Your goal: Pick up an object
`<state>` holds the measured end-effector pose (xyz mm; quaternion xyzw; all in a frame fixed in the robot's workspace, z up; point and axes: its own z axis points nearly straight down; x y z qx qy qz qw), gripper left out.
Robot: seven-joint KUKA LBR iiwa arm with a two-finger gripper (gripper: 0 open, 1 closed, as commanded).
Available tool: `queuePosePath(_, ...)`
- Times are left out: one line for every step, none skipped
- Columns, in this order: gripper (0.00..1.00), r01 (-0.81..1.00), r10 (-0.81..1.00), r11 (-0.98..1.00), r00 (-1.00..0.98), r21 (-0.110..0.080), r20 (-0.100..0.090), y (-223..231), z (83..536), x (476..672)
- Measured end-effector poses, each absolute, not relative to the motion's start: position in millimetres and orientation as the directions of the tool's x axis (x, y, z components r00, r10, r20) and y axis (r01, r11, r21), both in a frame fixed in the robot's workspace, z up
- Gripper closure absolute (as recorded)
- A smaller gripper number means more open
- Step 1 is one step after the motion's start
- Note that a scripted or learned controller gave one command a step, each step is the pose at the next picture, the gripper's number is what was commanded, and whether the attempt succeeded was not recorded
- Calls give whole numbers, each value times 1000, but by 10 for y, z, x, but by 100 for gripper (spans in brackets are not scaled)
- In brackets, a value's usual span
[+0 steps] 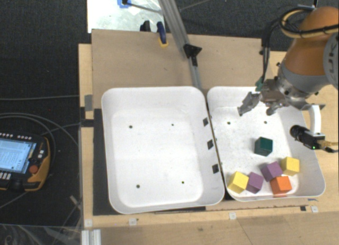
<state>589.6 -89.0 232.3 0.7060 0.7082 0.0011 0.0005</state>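
Two-finger gripper (258,106) hovering above the right white plastic bin (222,133), fingers spread and empty; dark green cube (263,146) lies just below it, ungrasped. Descent, grasp and lift remain.

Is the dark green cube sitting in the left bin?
No, the dark green cube sits in the right bin, apart from the other cubes.

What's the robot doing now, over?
Tool open, holding nothing, above right bin. Green cube sits alone below it. Nothing blocking.
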Motion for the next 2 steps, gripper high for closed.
queuePosePath(0, 1000, 1000, -4, 4, -2, -2, -1478, 1976, 5643)
queuePosePath(0, 1000, 1000, -1, 1, -3, 0, -1693, 864, 5579)
